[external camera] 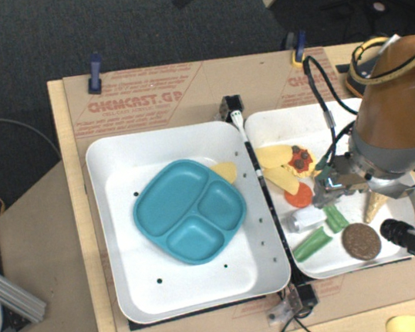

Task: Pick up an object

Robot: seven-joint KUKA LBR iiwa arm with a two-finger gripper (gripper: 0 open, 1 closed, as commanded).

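Note:
My gripper [330,187] hangs low over the middle of the right bin [297,117], with the grey and orange arm reaching in from the right. Just left of it lie an orange round piece [299,197] and a small red and dark toy [299,159] on a yellow wedge [277,167]. Below the gripper are a short green piece [335,218], a longer green stick [311,245], a pale clear item [305,221] and a brown disc [360,242]. A tan piece [372,205] pokes out beneath the wrist. The arm hides the bin's right side.
The left bin [118,214] holds a teal divided plate [190,211] with a small yellow piece [225,172] at its upper right edge. A black bar [250,154] runs between the two bins. A yellow object [404,325] lies off the bench at bottom right.

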